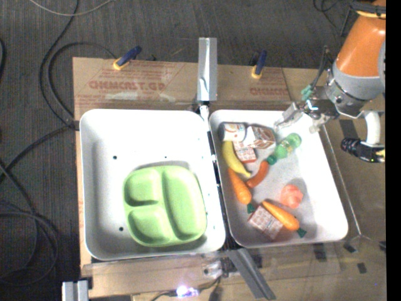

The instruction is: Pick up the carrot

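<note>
Three orange carrot-like pieces lie in the right bin (335,215). One carrot (239,185) lies beside the banana, a second carrot (281,214) rests on a small carton near the front, and a shorter reddish one (259,174) lies between them. My gripper (304,118) hovers over the bin's far right corner, above and behind the green bottle (286,146). Its fingers (289,115) are spread open with nothing between them. It is well apart from all the carrots.
The right bin also holds a banana (233,158), two small cartons (249,135) (264,222) and a pink round fruit (291,195). A green divided plate (164,205) lies in the left bin (100,137). A metal post (207,68) stands behind the bins.
</note>
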